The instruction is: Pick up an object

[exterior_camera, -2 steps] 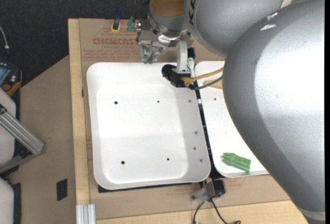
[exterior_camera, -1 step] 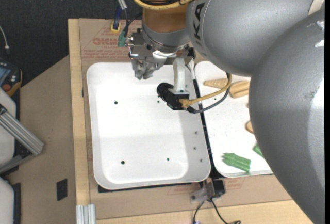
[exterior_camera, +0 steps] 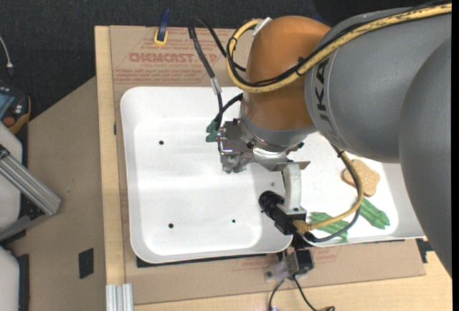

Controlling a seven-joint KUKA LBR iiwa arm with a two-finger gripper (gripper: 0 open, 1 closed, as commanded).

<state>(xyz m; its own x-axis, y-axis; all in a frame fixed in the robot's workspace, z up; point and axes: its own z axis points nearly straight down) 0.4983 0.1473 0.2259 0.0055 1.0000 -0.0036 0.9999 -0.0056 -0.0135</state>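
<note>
My gripper (exterior_camera: 231,153) hangs low over the middle of the left white bin (exterior_camera: 172,188), under the orange band and grey wrist. A small dark green piece (exterior_camera: 211,132) shows at the gripper's upper left edge; I cannot tell whether it is held or merely lying there. In the right bin (exterior_camera: 399,229) a tan, biscuit-like object (exterior_camera: 363,178) lies beside a green leafy object (exterior_camera: 358,220). Much of the right bin is hidden behind the arm.
The bins rest on a brown cardboard sheet (exterior_camera: 136,59) with red lettering. A black cable and connector (exterior_camera: 276,211) hang from the wrist over the divide between the bins. A yellow-and-blue clip (exterior_camera: 162,31) sits at the cardboard's far edge.
</note>
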